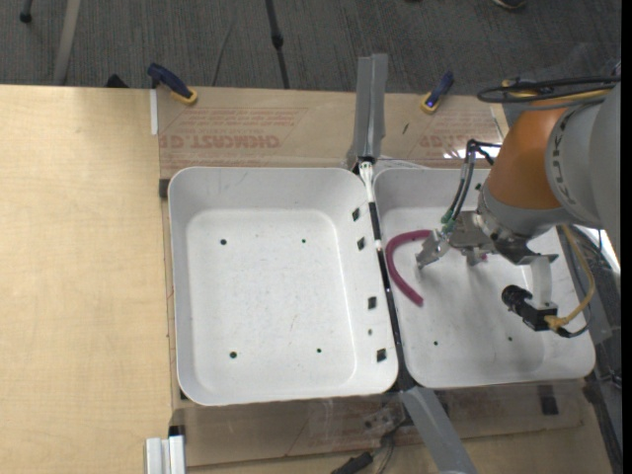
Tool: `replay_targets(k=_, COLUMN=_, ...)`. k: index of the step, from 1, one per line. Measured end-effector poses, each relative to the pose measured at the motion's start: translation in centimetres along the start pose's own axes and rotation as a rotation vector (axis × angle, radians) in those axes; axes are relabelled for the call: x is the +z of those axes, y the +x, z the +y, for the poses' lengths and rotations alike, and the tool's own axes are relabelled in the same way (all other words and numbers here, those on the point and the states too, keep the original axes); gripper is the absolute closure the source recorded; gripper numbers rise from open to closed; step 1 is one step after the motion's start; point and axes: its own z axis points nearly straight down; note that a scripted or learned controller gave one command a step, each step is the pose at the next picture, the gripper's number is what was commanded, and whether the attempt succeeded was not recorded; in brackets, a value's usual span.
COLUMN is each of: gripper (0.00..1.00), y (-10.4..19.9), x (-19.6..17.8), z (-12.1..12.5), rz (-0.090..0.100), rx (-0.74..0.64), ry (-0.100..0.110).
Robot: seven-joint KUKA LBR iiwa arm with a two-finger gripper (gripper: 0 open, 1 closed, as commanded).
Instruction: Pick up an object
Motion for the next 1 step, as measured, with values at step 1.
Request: replay_targets(k=1, gripper=0.00, y=-4.13, x=-0.25, z=6.26, rz=-0.001, rx=-0.147, ry=-0.005)
